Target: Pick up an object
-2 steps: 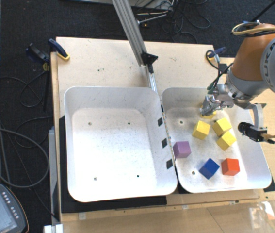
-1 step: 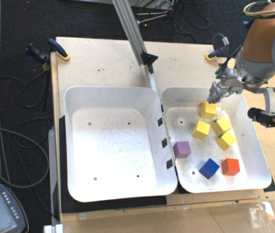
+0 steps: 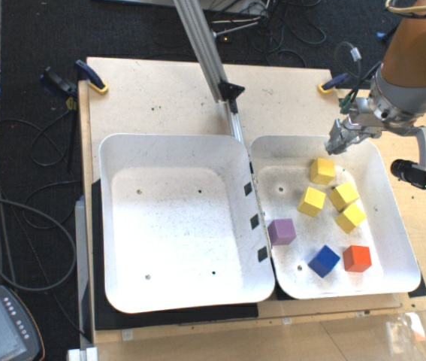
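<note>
Camera view, nearest first: in the right bin (image 3: 400,265) lie matte, sharp-edged blocks, a blue cube (image 3: 323,261) and an orange cube (image 3: 357,258), then a purple cube (image 3: 281,231), then four yellow cubes (image 3: 332,194) clustered together. Farthest, the claw (image 3: 338,143) hangs above the bin's far rim, just beyond the yellow cluster; its opening I cannot tell. Nothing looks lifted yet; descent and grasp remain.

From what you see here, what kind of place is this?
Probably a robotics lab. A robot arm reaches over two white bins, one holding coloured blocks. Clamps hold the wooden bench, and cables lie across the dark floor.
</note>
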